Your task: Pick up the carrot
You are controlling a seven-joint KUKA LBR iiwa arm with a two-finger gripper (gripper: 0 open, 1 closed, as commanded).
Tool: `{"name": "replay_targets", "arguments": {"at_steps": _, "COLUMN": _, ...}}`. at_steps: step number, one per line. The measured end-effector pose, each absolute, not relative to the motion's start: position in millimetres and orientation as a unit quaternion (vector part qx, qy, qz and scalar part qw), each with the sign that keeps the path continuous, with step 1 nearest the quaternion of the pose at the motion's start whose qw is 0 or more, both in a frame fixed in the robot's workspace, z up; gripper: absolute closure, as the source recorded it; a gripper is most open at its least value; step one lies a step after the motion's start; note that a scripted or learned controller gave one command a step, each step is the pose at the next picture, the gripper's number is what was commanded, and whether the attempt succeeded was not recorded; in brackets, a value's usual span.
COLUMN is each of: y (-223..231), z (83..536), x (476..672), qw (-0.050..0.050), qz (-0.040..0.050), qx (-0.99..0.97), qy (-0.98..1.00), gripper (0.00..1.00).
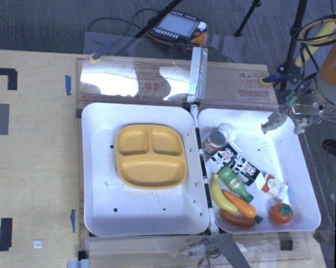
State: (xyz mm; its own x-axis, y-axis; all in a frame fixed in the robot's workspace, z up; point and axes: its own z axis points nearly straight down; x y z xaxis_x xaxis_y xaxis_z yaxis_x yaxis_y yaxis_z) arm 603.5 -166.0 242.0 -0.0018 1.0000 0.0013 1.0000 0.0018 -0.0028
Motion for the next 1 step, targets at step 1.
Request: {"name": "replay_targets", "arguments": {"at_steps": 1, "y": -99.4, "z": 184.1, "x": 525.9, "qw": 0.001, "qz": 0.0004, "qx": -0.663, "qy": -0.749, "gripper": 0.0}}
